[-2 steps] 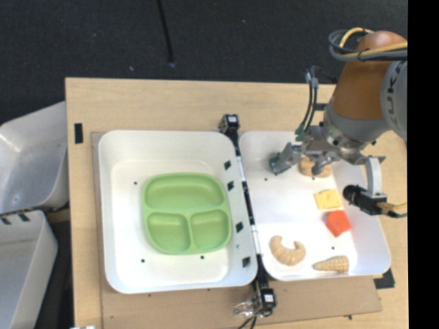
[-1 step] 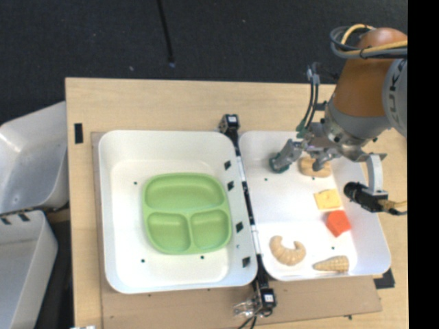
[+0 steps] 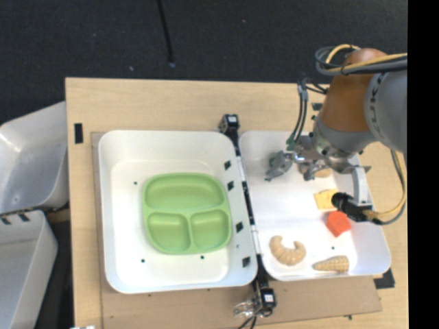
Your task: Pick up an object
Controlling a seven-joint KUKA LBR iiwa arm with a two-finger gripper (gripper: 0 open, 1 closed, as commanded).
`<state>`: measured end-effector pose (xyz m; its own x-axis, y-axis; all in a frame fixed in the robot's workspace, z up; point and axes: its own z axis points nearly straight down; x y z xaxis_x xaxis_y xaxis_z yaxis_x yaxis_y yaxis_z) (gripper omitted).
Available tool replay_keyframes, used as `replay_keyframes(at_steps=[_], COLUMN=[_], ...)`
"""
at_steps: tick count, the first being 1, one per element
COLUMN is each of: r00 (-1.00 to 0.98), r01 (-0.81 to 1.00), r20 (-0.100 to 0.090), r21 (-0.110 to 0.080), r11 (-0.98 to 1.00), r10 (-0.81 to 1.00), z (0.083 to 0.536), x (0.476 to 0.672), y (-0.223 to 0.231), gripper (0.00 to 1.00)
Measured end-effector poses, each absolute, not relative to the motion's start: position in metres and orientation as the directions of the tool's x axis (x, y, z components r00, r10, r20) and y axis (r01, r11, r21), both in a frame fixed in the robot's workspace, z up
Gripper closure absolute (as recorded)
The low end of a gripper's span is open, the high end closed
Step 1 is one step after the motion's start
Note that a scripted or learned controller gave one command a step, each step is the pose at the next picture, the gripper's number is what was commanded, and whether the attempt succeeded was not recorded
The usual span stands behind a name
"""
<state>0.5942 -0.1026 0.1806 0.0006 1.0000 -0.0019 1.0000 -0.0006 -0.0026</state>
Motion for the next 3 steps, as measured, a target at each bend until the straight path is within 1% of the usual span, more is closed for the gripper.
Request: replay_keyframes(at_steps=[1,2,3], r00=[0.001,0.002,0.007], r01=[1.000,1.000,1.000], r20=[-0.002,-0.002,-0.001], r21=[-0.004,-0.002,0.003], r11=[-0.001,-0.002,-0.007], r10=[1.000,1.000,1.000], z=[0.129,0.099,0.112], x=[0.599,0.599,0.600], y=[-0.113,-0.114,-0.115], gripper=[0.00,0.00,1.00])
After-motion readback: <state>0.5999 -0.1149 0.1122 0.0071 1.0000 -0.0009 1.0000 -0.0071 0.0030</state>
